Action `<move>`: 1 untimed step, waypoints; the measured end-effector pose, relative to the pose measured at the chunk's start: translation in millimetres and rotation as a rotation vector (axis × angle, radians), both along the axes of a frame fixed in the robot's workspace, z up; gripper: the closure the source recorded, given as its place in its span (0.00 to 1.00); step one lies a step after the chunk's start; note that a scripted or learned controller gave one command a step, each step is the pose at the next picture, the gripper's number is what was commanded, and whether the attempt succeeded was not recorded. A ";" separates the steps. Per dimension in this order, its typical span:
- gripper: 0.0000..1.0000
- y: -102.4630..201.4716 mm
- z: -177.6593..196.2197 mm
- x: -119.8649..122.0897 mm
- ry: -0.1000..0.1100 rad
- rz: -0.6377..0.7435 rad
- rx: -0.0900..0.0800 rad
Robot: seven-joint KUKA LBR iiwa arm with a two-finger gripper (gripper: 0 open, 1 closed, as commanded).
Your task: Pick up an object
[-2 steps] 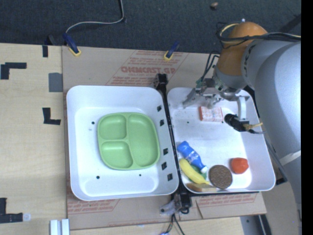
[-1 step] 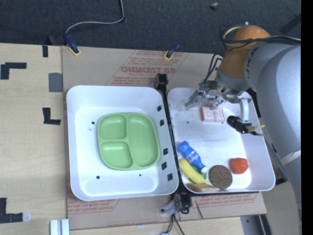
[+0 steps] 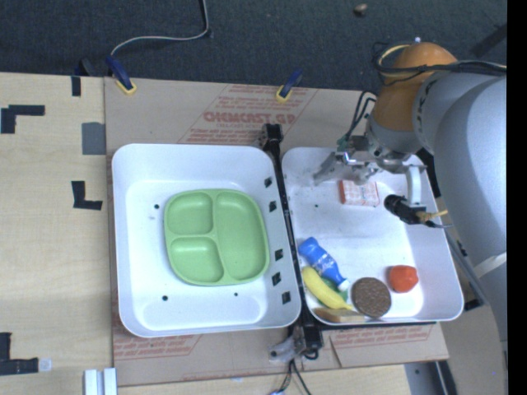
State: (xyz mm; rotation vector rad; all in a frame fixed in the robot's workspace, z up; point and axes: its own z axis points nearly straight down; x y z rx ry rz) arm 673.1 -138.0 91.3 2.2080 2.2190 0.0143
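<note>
The two-finger gripper (image 3: 356,161) hangs over the far end of the right shallow white bin (image 3: 428,307), just beside a small pink-and-white carton (image 3: 359,192) lying on the bin floor; whether its claw is apart or together cannot be told. A green sectioned plate (image 3: 217,236) occupies the left white bin (image 3: 132,220).

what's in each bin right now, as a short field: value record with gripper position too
left bin: green three-compartment plastic plate, lying flat near the middle
right bin: small pink and white box, blue bottle, yellow banana, round brown disc, red tomato-like ball
box position: far end of the right bin, apart from the other items
cluster: bottle, banana and disc lie close together at the near end
gripper: above the far end of the right bin, just beyond the box
held object: none seen between the fingers
</note>
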 end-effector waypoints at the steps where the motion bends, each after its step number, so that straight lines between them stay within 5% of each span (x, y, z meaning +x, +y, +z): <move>1: 0.00 -2.0 -0.1 -0.1 0.000 0.000 0.000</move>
